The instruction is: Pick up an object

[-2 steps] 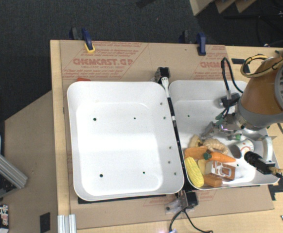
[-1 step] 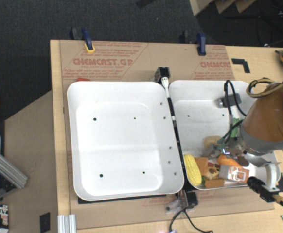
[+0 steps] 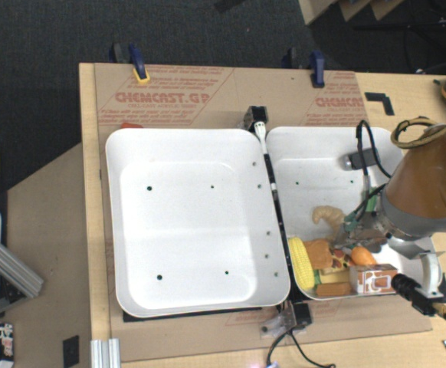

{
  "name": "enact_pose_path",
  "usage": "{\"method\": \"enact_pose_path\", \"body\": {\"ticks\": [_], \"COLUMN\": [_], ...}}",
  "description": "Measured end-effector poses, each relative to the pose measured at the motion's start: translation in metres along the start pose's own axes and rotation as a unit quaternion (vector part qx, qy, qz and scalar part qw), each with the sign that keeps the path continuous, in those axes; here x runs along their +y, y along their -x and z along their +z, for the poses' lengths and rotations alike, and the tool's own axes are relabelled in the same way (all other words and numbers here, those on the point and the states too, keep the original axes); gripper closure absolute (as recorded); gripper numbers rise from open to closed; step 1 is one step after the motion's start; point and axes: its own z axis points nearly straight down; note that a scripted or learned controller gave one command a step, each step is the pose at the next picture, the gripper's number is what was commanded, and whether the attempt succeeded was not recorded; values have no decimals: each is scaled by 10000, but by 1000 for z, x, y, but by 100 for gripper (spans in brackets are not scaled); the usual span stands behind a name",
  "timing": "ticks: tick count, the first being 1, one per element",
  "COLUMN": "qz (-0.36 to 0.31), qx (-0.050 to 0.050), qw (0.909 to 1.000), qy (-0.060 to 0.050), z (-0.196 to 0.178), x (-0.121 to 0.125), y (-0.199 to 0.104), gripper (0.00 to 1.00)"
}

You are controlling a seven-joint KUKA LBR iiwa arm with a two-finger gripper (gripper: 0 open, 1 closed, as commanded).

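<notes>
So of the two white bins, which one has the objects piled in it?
The right bin, the one the arm reaches into. Its near end holds a corn cob, a beige piece and other toy food; the left bin shows bare white floor.

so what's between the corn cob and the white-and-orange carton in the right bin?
In the camera view, between the corn cob and the carton lies a cluster of brown and orange toy food pieces, crowded together along the right bin's near edge.

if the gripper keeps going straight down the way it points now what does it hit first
Most likely the pile of toy food at the near end of the right bin. The gripper hangs just over the orange piece and the brown pieces beside it. Depth is hard to judge, so which comes first is uncertain.
</notes>
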Motion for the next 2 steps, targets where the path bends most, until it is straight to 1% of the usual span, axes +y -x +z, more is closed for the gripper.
{"method": "enact_pose_path", "body": {"ticks": [1,2], "qz": [-49,-63], "qx": [-23,20], "qw": [9999,10000], "qy": [100,45], "z": [-127,-221], "x": [141,123], "y": [-11,-100], "gripper": [100,100]}}
